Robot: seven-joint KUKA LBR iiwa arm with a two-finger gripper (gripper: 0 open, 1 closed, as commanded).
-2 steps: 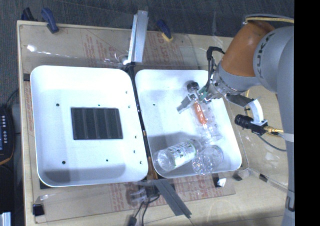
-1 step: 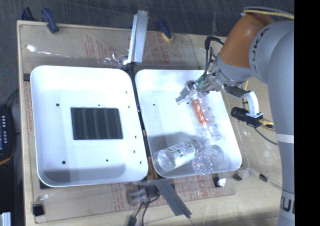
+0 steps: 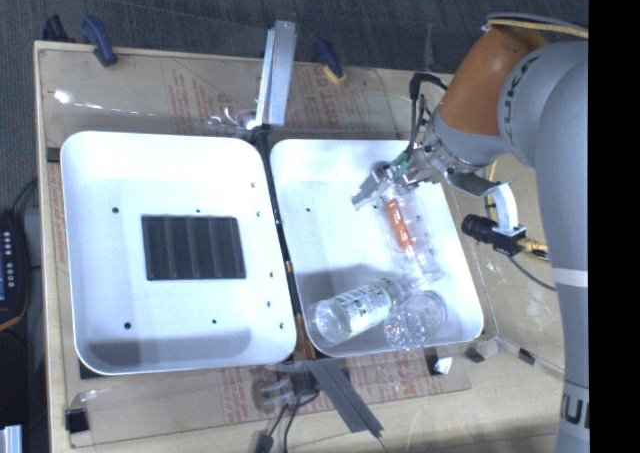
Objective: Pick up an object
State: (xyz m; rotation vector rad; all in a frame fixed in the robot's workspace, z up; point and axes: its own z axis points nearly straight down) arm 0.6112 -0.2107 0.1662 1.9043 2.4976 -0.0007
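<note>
White bins, two, side by side on the bench.

Left bin (image 3: 90,241): holds a dark ribbed panel (image 3: 193,247) lying flat near its middle; nothing else seen in it.

Right bin (image 3: 320,231): holds the pickable items.
- Clear tube with an orange core (image 3: 401,224), lying lengthwise toward the bin's far right side, its upper end just at the gripper.
- Clear plastic bottle (image 3: 353,309) with a pale label, on its side near the front wall.
- Crumpled clear cup (image 3: 415,319), just beside the bottle, toward the front right corner.

Gripper (image 3: 385,184): low inside the right bin, over the upper end of the tube. Finger state: cannot tell, the tips being small and blurred against the clear plastic.

Arm (image 3: 520,91): grey with orange band, reaching in from the right.

Task status, as judged: approach made, pick not confirmed. All three items rest on the bin floor; none appears lifted. Remaining: a secure grasp, probably on the tube, then the lift.
</note>
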